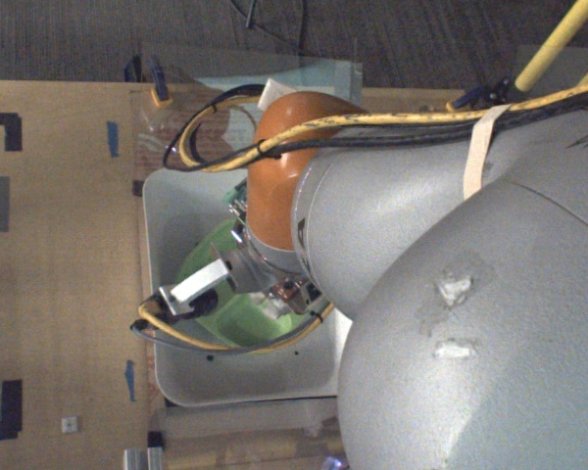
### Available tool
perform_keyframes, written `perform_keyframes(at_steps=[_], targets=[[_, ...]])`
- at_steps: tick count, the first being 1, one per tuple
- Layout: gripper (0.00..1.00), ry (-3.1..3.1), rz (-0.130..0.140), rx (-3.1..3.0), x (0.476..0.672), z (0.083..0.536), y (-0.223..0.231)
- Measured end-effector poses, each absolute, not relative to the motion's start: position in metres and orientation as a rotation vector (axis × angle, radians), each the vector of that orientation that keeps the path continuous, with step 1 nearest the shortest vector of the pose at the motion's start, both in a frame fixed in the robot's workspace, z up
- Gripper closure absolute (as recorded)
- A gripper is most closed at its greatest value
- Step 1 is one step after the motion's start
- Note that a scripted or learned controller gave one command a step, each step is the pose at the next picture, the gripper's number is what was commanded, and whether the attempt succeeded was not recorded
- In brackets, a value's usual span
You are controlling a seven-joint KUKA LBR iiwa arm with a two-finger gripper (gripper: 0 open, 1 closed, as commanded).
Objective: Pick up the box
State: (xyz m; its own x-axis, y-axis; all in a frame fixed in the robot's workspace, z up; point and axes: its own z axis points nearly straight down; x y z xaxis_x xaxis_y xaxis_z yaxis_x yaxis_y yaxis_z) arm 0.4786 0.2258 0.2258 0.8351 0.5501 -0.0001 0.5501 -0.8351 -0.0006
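My arm's grey body and orange band (274, 155) cover most of the white bin (167, 223). The gripper (279, 297) reaches down into this bin, mostly hidden under the wrist. Right beneath it lies a pale green thing (230, 316) with a rounded edge toward the bin's left wall. I cannot tell whether it is the box, or whether the gripper touches it. The rest of the bin's contents are hidden by the arm.
Yellow and black cables (191, 145) loop over the bin's upper corner and another loop (196, 339) hangs low near its floor. The wooden bench (59, 262) spreads to the left with black corner marks and blue tape bits. The bin wall lies close around the gripper.
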Motion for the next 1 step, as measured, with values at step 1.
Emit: perform_keyframes(at_steps=[1], targets=[[1.0,-0.31,0.002,-3.126,0.4791,0.1889,0.2236]])
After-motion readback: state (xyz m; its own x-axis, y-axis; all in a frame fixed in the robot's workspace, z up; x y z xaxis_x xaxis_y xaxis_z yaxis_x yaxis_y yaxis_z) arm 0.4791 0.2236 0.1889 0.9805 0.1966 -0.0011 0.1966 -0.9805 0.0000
